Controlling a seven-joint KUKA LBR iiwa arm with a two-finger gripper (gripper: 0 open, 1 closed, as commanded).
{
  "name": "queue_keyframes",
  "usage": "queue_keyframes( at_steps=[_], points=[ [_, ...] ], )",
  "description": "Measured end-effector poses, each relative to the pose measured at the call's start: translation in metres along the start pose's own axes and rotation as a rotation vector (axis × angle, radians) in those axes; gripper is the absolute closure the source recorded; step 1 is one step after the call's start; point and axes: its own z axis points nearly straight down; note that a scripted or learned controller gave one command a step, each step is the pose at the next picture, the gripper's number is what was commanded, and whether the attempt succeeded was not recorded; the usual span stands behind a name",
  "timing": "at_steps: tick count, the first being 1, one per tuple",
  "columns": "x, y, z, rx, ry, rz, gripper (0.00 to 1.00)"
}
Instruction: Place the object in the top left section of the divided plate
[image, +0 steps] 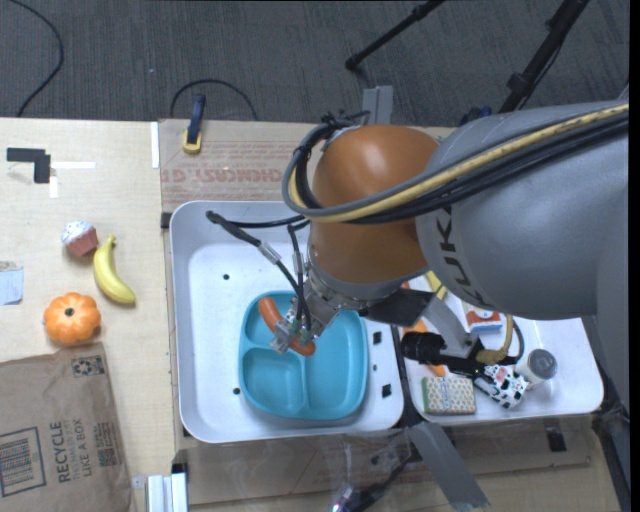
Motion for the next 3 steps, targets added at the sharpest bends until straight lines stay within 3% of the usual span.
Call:
queue_keyframes(
  at_steps=[1,2,3],
  points=[
    [0.0,0.0,0.0,0.0,0.0,0.0,0.0],
    [-0.002,0.0,-0.008,0.001,-0.001,0.005,1.0],
    [0.015,0.017,0.053,0.001,0.001,-0.241,1.0]
  ],
)
